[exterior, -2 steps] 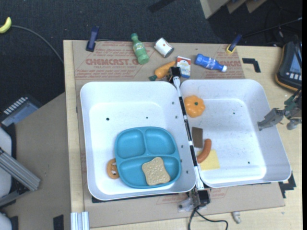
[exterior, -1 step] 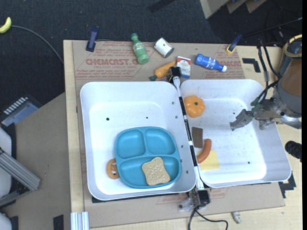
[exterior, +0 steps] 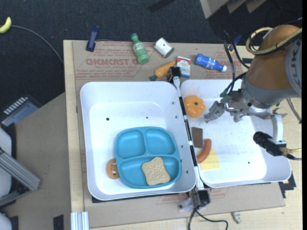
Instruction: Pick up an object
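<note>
Nearest, low in the frame, the left bin [exterior: 96, 128] holds a blue divided plate [exterior: 144, 150] with a slice of bread [exterior: 156, 171] in its lower right compartment and a pretzel [exterior: 112, 169] touching its lower left edge. In the right bin [exterior: 268, 171] lie a yellow cheese slice [exterior: 210, 162], a sausage [exterior: 205, 150] resting partly on it, a brown block [exterior: 197, 135] beside the divider, and further up an orange pumpkin [exterior: 194, 106]. My gripper [exterior: 213, 111] hangs just right of the pumpkin, over the right bin; I cannot tell whether it is released or clenched. Beyond the bins, on the cardboard, lie a green bottle [exterior: 140, 49], a blue bottle [exterior: 210, 63], a small carton [exterior: 183, 66] and a can [exterior: 163, 47].
</note>
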`<state>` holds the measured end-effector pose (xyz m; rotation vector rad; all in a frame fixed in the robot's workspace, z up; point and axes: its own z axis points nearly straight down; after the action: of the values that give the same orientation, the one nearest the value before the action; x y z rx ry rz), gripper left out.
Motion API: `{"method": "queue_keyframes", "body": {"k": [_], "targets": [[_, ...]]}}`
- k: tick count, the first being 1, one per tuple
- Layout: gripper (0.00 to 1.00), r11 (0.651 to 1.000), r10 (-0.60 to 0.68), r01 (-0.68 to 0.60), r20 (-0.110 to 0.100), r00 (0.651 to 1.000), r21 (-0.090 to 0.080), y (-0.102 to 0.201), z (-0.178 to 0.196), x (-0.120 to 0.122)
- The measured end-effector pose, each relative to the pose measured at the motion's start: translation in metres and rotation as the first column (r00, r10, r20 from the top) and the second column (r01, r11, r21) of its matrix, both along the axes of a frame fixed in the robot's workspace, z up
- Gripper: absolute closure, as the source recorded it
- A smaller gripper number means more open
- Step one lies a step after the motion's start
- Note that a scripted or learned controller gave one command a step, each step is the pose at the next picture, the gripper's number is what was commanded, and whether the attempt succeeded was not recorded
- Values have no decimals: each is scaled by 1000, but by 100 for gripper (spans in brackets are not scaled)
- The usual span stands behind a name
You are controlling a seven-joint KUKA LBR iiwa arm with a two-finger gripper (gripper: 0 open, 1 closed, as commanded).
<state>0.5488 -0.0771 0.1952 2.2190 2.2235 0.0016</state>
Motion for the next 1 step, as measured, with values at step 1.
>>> {"method": "queue_keyframes", "body": {"k": [1], "targets": [[0, 1000, -3, 3, 2, 1000, -2, -19, -109, -9]]}}
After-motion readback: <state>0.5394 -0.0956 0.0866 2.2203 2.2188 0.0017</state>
